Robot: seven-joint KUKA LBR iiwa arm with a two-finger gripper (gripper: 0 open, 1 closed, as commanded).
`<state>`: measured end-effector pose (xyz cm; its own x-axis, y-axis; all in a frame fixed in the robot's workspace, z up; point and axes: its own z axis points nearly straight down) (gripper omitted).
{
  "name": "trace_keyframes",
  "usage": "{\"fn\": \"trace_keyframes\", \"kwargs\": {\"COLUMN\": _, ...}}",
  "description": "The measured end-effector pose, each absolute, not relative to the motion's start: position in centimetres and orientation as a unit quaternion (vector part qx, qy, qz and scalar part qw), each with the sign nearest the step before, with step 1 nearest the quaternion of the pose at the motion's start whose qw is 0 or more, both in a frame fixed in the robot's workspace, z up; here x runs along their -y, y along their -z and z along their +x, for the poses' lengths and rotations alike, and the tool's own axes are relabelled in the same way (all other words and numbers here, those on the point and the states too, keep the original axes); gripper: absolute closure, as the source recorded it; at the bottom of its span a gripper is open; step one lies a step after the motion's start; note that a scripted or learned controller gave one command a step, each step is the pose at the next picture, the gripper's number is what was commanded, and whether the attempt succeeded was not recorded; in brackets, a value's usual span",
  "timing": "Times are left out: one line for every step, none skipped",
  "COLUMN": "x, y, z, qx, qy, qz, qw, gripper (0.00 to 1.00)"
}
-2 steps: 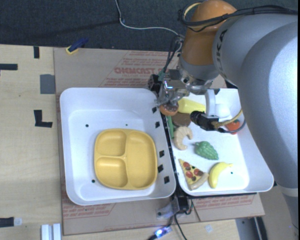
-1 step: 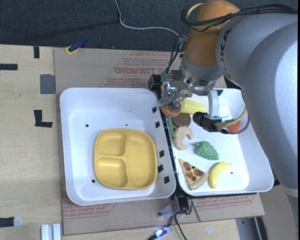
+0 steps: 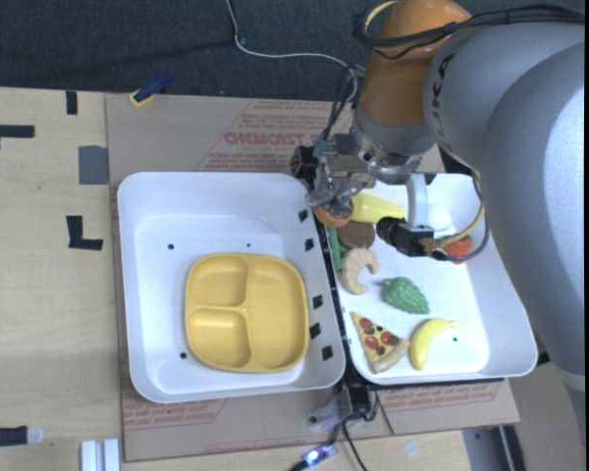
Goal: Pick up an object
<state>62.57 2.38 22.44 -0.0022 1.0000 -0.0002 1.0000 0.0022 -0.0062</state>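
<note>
Bench, two bins on cardboard; gripper low at far-left corner of right bin.

Finger state: cannot tell from this angle. Left bin holds a yellow divided plate. Right bin holds toy food: croissant, green leaf, pizza slice, banana, a brown piece and a yellow piece just beside the gripper. Cardboard sheet lies under the bins on a tan surface with black marks; dark carpet beyond, crossed by a thin cable.

Yellow divided plate lies in the left bin; toy foods fill the right bin.
</note>
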Motion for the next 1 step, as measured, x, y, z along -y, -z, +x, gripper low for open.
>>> {"fn": "trace_keyframes", "kwargs": {"x": -2.10, "y": -22.44, "z": 62.54, "qx": 0.708, "qy": -0.0029, "qz": -0.706, "qw": 0.002, "gripper": 1.00}}
